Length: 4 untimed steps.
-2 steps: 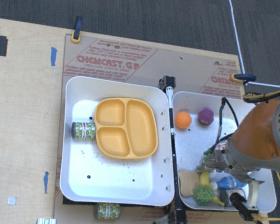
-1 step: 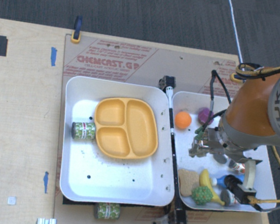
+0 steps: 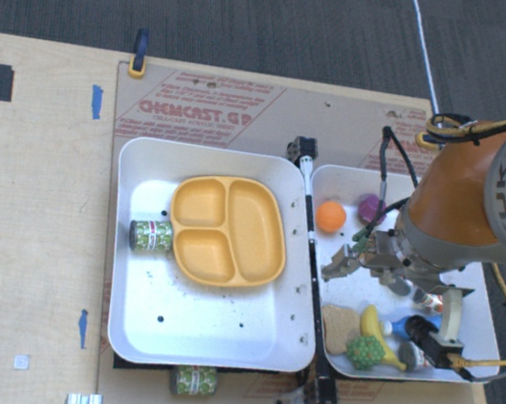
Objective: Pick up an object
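My gripper (image 3: 340,260) hangs over the left middle of the right bin (image 3: 487,320), its fingers apart with nothing between them. An orange ball (image 3: 331,216) lies just up and left of it. A purple object (image 3: 369,206) sits behind it, partly hidden by the wrist. Toward the bin's front lie a tan flat piece (image 3: 338,325), a yellow banana (image 3: 374,325) and a green broccoli (image 3: 365,352). The arm hides the bin's right part.
The left bin (image 3: 208,329) holds a yellow divided plate (image 3: 228,230) and a green can (image 3: 150,236) lying at its left. Another green can (image 3: 195,380) lies outside, in front of that bin. A rail (image 3: 308,241) separates the two bins.
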Each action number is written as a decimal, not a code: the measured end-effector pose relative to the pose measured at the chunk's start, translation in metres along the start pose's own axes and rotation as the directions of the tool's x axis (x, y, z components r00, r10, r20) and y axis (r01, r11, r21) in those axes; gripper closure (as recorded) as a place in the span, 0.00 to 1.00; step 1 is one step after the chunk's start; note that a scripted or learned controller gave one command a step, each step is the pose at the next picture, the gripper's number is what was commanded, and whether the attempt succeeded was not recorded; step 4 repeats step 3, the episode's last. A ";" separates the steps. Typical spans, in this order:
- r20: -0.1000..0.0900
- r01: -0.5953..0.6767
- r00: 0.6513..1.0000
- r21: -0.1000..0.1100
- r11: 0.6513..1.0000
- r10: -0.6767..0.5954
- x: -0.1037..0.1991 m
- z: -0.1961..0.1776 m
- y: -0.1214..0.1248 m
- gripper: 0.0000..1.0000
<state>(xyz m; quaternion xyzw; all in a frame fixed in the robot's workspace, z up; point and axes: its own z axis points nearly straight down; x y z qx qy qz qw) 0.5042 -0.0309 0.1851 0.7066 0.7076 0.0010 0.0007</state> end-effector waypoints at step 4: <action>0.002 -0.001 1.000 -0.001 1.000 0.001 -0.063 0.099 0.070 0.00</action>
